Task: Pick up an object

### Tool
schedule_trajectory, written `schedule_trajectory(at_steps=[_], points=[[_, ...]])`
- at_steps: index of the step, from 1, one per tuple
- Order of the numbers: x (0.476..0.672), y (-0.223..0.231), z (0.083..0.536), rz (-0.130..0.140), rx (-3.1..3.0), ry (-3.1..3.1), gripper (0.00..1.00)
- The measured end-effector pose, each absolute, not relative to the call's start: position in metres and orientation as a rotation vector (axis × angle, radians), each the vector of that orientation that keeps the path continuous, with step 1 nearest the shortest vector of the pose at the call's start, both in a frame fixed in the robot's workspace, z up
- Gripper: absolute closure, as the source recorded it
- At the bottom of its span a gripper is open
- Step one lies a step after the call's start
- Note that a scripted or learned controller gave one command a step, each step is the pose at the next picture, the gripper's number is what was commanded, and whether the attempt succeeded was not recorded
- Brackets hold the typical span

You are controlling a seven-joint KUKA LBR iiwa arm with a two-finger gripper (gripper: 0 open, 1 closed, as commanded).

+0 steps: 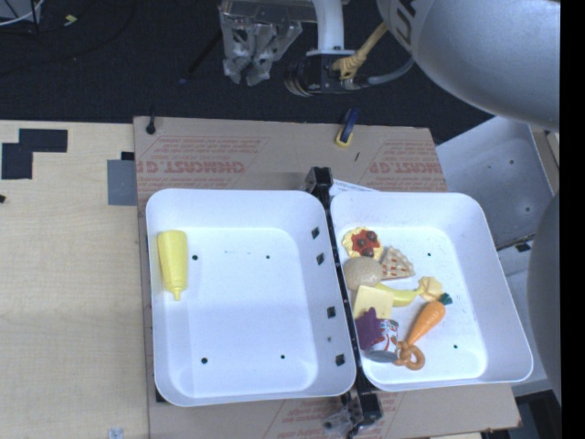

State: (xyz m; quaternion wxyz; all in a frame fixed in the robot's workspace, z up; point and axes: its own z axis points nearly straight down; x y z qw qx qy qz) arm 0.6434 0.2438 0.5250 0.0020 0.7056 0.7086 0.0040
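My gripper (252, 62) hangs high over the dark floor beyond the bench's far edge, well away from both bins. It looks open, with nothing between its fingers. A yellow mustard bottle (173, 261) lies alone at the left side of the left bin (238, 382). In the left half of the right bin (498, 291) several toy foods lie packed together: a small pizza (364, 241), a pizza slice (397, 264), a beige roll (362, 270), a yellow cheese wedge (377, 298), an orange carrot (425, 321), a purple piece (369, 329) and a pretzel (410, 358).
The bins stand on a cardboard sheet (274, 158) laid on the wooden bench. A black clamp (319, 180) joins the bins at their far end. A blue-and-yellow tool (345, 128) lies on the cardboard's far edge. The big grey arm (475, 35) spans the top right.
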Motion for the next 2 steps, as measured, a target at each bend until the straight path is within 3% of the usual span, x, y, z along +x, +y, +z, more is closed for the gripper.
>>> schedule_trajectory(at_steps=[1, 2], points=[[0.643, 0.243, 0.394, -0.027, 2.228, 2.225, 1.0], [0.644, 0.244, 0.515, 0.011, 2.214, 2.223, 1.0]])
